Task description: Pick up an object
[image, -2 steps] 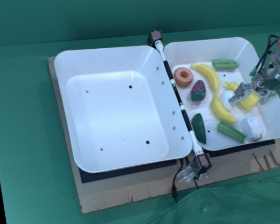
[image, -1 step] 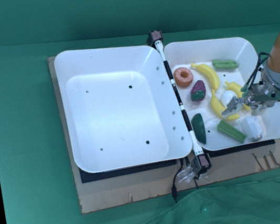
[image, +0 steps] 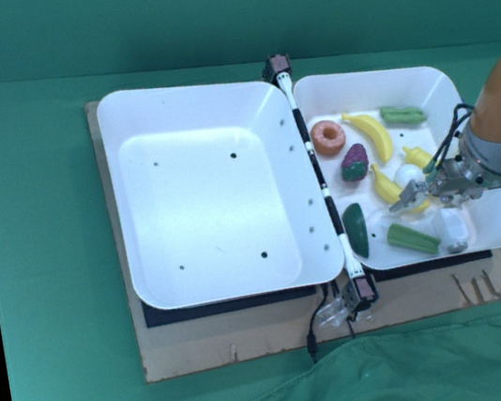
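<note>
I see the gripper point(image: 418, 196) at right centre covering a yellow banana point(image: 385, 187) and white ball point(image: 408, 174); jaw state I cannot tell.

even, bright overhead light is washing the scene. the two white bins point(image: 202, 193) are glaring almost to blankness, losing surface detail. soft shadows are pooling beneath the bin edges onto the cardboard point(image: 254, 337). the picture is looking slightly soft, and small toys are blurring at their outlines.
</note>
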